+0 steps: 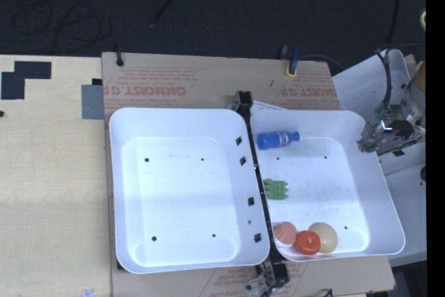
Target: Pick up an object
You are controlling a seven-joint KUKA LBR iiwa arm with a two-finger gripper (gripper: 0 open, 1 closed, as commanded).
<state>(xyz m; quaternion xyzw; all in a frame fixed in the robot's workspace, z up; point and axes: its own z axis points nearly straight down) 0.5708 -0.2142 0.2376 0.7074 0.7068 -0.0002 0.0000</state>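
Note:
The right bin (361, 219) holds a blue bottle (277, 140) lying on its side near the far left corner. A small green object (275, 189) lies by the bin's left wall. In the near corner sit a pink piece (284, 232), a red round object (307, 242) and a beige round object (324, 236), packed together. My gripper (379, 138) hovers at the right bin's far right rim, apart from all of these objects. It is small and dark against the rim.
The left bin (125, 184) stands beside the right one, joined by a black divider strip (254, 177). A cardboard sheet (181, 83) lies under both bins. Cables and grey hardware (400, 94) crowd the right edge.

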